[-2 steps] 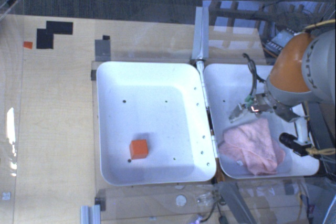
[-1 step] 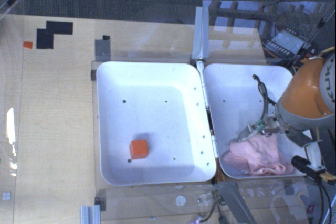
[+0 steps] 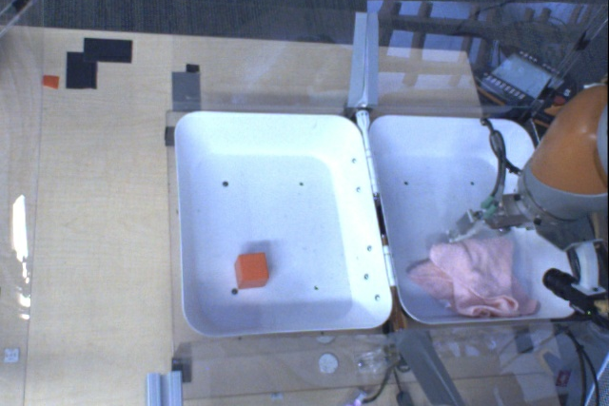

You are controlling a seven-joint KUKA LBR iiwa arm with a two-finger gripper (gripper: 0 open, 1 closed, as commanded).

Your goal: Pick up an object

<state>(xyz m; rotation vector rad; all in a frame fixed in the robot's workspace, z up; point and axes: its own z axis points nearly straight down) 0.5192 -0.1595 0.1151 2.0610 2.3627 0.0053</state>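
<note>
An orange block point(image 3: 252, 270) lies in the left bin point(image 3: 205, 204), near its front left. A crumpled pink cloth point(image 3: 476, 276) lies in the right bin point(image 3: 419, 157), toward its front. My gripper point(image 3: 476, 222) hangs at the cloth's upper edge, reaching in from the right under the orange wrist band. Its metal tips sit just above the cloth's top fold, and I see nothing held between them.
A metal divider rail point(image 3: 362, 62) runs back from between the two bins. Black and orange markers point(image 3: 90, 62) sit on the wooden bench at far left. Cables and equipment point(image 3: 523, 76) crowd the back right.
</note>
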